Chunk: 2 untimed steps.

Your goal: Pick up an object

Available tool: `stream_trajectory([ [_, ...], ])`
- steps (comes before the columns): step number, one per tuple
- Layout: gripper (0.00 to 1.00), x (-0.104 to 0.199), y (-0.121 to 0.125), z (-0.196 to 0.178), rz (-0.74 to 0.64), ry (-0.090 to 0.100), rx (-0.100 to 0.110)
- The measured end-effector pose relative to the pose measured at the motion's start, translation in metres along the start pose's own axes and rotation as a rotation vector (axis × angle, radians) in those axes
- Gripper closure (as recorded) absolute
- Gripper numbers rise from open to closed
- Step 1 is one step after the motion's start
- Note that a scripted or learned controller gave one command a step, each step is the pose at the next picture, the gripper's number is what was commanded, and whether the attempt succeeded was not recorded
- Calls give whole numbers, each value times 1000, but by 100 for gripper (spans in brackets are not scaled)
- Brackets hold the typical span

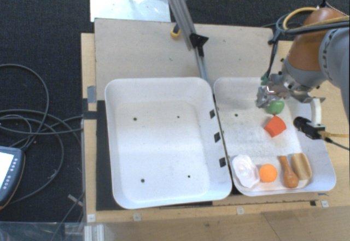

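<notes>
My gripper (269, 98) hangs low in the right bin (240, 95), directly over a green object (275, 106) that peeks out just beneath and beside it. Whether I am clenched on it or released, I cannot tell. My arm (322, 43) reaches in from the right, bent downward. An orange-red block (275, 125) lies just beside the green object.

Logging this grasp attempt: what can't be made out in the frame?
- Camera view: gripper state, hidden under the wrist.
- Round green object: top covered by the gripper; held or resting, unclear.
- Grey arm: cut off by the right edge.
- Small white object: too small to identify.
</notes>
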<state>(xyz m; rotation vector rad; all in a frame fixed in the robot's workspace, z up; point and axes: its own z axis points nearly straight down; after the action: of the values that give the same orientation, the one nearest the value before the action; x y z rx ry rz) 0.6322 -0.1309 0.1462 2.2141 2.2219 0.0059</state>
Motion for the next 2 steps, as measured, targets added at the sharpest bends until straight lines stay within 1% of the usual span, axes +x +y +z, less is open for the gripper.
stream_trajectory([
  [2, 100, -17, -3, -103, 2, -2, -2],
])
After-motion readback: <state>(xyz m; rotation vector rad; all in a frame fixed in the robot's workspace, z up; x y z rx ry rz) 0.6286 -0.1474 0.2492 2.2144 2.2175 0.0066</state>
